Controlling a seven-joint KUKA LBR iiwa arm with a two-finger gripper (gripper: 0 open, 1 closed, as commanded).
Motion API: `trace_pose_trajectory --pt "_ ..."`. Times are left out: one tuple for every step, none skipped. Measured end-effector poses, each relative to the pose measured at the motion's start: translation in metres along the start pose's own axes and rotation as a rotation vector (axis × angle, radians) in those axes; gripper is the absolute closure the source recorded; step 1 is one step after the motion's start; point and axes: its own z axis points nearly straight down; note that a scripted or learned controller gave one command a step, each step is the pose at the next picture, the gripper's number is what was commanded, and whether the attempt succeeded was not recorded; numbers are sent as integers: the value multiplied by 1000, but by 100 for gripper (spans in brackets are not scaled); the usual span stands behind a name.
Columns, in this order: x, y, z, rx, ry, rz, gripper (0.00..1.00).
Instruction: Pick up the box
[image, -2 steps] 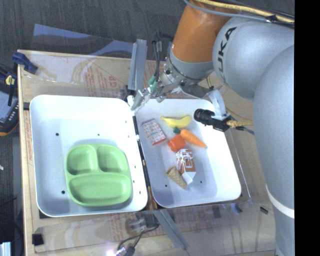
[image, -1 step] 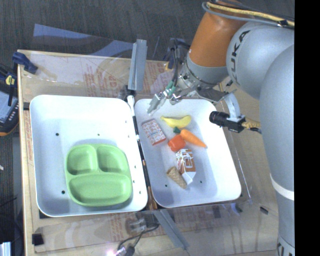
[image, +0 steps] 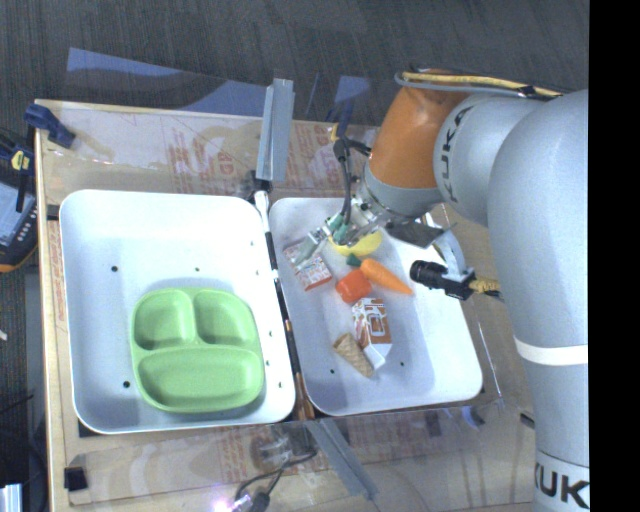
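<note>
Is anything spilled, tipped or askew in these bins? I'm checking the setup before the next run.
Nothing looks spilled or damaged. The green tray lies flat in the left bin. The small box, carrot and other items lie loosely jumbled in the right bin.

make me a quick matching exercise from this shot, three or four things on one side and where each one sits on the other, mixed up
Things:
1. green divided tray
2. carrot
3. small printed box
4. gripper

Places:
A. middle of the right bin, just below the orange block
B. in the left bin, toward its near side
C. low over the far end of the right bin, by a yellow item
D. right bin, lying just right of the orange block

Pairs: 1-B, 2-D, 3-A, 4-C
</note>
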Motion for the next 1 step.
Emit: trace_pose_trajectory --pt "9 -11 64 -6 -19 199 0"
